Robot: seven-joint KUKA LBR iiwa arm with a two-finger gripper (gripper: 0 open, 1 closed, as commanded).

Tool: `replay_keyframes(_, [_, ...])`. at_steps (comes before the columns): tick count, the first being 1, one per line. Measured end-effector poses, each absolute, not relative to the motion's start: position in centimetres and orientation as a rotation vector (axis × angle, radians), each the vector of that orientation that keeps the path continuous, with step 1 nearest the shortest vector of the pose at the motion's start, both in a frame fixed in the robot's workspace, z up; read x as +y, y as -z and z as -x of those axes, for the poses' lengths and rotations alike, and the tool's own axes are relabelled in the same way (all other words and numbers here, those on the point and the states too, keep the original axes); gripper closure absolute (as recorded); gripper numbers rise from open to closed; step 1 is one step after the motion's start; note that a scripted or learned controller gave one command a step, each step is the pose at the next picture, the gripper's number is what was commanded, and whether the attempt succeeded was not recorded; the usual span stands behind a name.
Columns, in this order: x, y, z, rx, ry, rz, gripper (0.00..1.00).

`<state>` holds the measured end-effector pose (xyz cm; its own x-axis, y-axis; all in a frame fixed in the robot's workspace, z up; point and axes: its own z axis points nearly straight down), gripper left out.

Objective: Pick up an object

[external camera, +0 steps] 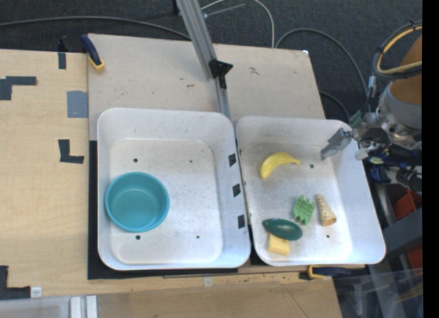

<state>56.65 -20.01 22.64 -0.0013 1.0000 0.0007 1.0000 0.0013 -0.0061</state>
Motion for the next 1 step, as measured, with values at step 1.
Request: replay_keyframes(1, [-18.95,-17.51,-56.65,-2.219,-0.006,2.216,0.0])
